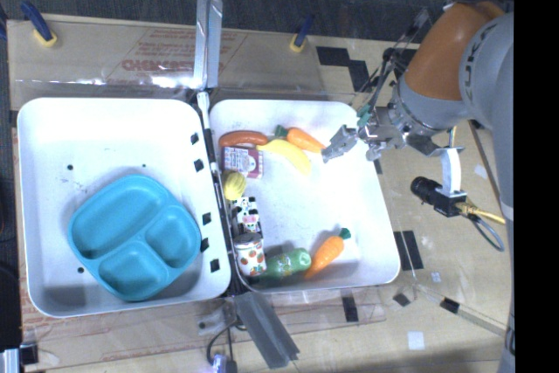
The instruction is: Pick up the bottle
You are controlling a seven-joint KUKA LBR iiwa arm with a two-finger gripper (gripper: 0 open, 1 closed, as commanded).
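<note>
The green bottle (pixel 286 264) lies on its side against the front wall of the right bin (pixel 367 266). A small printed jar (pixel 249 254) touches its left end and a toy carrot (pixel 328 249) lies at its right end. My gripper (pixel 355 145) hovers over the right bin's far right edge, well behind the bottle. Its fingers (pixel 336 146) are open and hold nothing.
The right bin also holds a sausage (pixel 243 138), a second carrot (pixel 304 138), a banana (pixel 289 155), a red packet (pixel 238 160), a yellow fruit (pixel 233 185) and a cow toy (pixel 248 213). A blue divided plate (pixel 131 236) sits in the left bin (pixel 35 188).
</note>
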